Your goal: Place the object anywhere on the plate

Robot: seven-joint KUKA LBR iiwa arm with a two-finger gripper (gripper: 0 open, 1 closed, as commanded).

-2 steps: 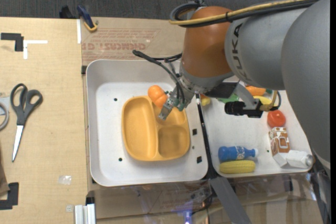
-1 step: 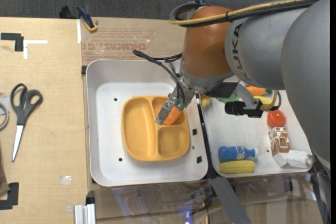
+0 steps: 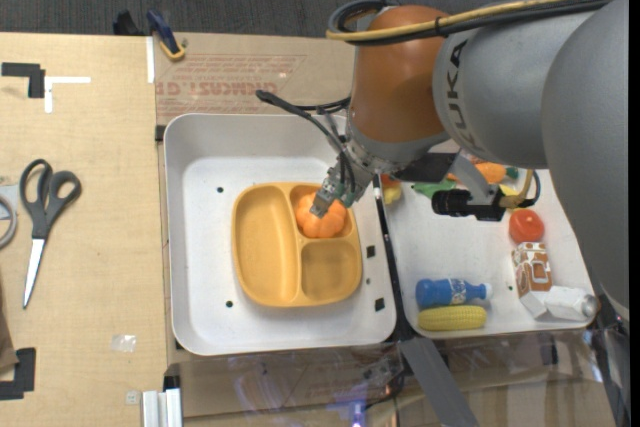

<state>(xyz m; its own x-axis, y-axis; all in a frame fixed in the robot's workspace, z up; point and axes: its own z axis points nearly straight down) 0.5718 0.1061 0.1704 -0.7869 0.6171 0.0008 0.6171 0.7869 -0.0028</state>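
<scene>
The bulky grey arm (image 3: 540, 65) is hiding the far part of the right white bin (image 3: 450, 255); the orange-banded wrist is covering the gripper's fingers.

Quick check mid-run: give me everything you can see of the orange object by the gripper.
The orange object is small, round and smooth, like a toy orange. It lies in the upper right compartment of the yellow divided plate, which sits in the left white bin. The gripper comes down onto its upper left side and covers part of it; whether the object is gripped cannot be told. The object's lower part rests against the ridge between the right compartments.
</scene>
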